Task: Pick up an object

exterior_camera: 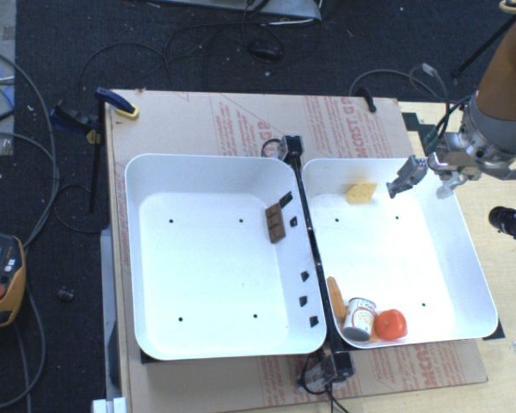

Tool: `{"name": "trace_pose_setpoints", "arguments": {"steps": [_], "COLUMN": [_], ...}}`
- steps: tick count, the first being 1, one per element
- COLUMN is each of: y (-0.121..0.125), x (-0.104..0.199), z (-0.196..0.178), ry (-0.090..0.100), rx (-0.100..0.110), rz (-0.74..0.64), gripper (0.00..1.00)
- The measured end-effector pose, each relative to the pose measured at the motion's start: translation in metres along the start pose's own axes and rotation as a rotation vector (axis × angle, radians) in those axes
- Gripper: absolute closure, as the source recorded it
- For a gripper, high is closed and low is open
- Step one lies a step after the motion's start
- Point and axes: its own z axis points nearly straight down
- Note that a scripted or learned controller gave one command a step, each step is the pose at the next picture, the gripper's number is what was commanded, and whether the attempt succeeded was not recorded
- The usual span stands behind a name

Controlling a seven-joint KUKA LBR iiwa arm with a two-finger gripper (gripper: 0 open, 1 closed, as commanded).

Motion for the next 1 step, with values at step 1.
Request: {"name": "trace_pose_setpoints", "arguments": {"steps": [1], "y": [0.001], "x": [0.0002], "z": [-0.0034], "ry": [-0.001], "rx": [-0.006], "rz": [-0.001], "gripper": [0.0]}}
